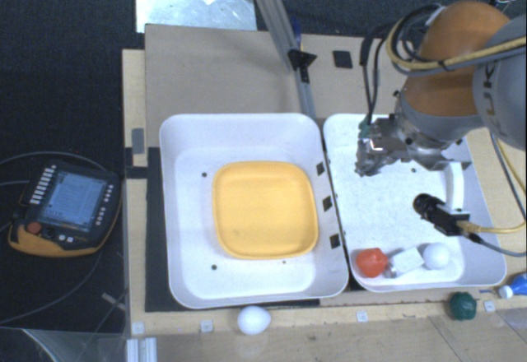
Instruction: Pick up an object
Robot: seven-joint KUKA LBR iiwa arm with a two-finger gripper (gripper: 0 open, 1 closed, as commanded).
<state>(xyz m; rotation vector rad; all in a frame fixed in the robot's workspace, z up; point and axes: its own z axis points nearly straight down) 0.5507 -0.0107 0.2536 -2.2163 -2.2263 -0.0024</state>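
A red ball (370, 262), a small white block (405, 261) and a white ball (436, 255) are seen along the near edge of the right bin (362, 202). The gripper (368, 159) is held over that bin's far left part, well apart from them; its finger state cannot be told. A yellow plate (265, 209) is seen in the left bin (185, 212).

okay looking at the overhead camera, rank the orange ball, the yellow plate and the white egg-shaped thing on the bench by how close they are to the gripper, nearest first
Measured from the gripper, at the upper part of the right bin, in the camera view:
1. Orange ball, near edge of the right bin, almost straight below the gripper in the picture.
2. Yellow plate, middle of the left bin; its nearest edge comes about as close as the ball, so too close to call.
3. White egg-shaped object, on the bench in front of the left bin.
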